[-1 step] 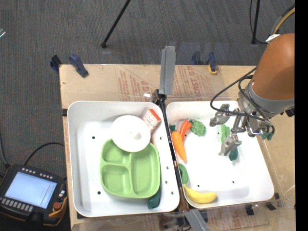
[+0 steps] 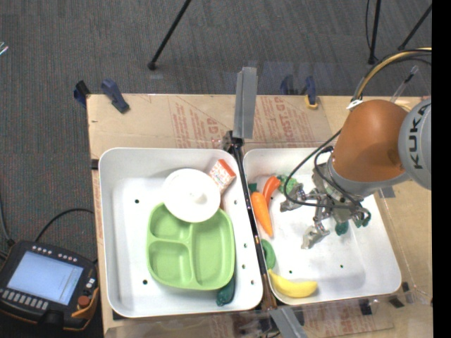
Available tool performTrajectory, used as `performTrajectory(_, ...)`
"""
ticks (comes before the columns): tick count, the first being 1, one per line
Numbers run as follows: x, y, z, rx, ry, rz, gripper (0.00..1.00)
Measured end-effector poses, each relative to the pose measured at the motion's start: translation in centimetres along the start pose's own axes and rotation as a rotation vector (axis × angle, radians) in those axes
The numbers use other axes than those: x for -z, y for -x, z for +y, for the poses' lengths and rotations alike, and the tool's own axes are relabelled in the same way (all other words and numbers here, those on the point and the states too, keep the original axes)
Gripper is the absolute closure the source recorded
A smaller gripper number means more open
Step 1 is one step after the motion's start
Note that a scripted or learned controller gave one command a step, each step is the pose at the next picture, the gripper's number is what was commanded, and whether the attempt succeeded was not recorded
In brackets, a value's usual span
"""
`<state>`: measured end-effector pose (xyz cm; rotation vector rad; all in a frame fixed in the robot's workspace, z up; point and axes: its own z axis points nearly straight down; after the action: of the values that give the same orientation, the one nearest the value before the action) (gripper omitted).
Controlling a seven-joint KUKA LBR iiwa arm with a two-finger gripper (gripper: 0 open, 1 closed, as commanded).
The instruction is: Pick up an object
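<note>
— Left of the divider, what's sitting? 
— A green tray carrying a white bowl. 
— Right of it? 
— Carrots, a banana; the gripper is hovering nearby, fingers parted, holding nothing.

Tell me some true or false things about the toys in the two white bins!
1. The green divided tray lies in the left bin. True.
2. A white round plate rests on the tray's upper edge. True.
3. The banana lies in the left bin. False: it lies in the right bin, near the front edge.
4. The carrot is pinched in the robot's hand. False: it lies on the right bin's floor by the left wall, apart from the hand.
5. The hand hangs over the right bin. True.
</note>
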<state>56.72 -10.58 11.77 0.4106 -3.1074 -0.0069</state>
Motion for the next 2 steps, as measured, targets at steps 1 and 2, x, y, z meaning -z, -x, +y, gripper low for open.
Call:
performTrajectory(1,-2.35,3.42,-10.01,-0.040,-0.003,-0.010,0.00)
performTrajectory(2,-2.88,3.19,-9.65,-0.009,-0.004,-0.009,0.00)
